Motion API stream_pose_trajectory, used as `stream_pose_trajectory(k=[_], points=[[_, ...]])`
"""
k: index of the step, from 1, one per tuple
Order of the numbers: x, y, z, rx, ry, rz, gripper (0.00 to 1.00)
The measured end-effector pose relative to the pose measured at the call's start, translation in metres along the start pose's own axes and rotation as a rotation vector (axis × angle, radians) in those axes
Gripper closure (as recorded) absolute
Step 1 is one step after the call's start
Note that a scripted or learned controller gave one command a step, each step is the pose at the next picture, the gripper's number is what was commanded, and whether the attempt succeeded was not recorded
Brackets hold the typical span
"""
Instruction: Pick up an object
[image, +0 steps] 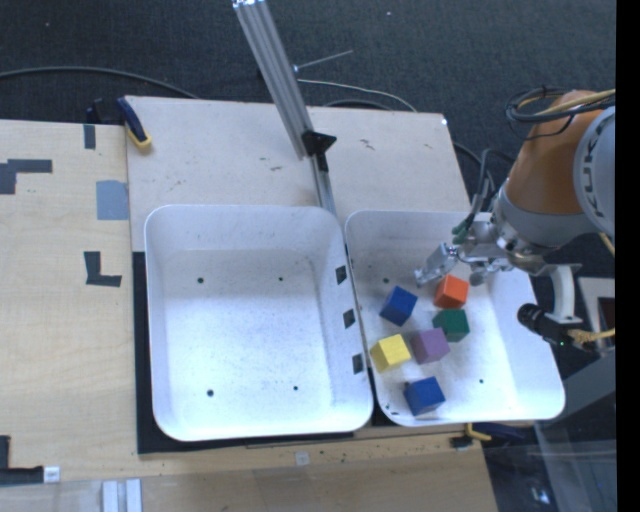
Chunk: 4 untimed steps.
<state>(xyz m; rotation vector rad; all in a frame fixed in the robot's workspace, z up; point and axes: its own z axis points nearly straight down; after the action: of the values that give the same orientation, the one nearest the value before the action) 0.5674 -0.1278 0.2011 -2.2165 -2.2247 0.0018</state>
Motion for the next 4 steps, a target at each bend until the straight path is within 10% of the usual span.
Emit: stream_pose_trajectory(k=[1,2,3,4], points=[[-0.022,0.022,0.080,-0.029,-0.008,0.002,0.00],[-0.022,0.022,0.071,-0.030,-0.008,0.001,1.00],[-0.023,0.025,0.080,-0.025,-0.007,0.001,1.00],[-0.022,0.024,0.084,-0.017,-0.004,0.001,0.00]])
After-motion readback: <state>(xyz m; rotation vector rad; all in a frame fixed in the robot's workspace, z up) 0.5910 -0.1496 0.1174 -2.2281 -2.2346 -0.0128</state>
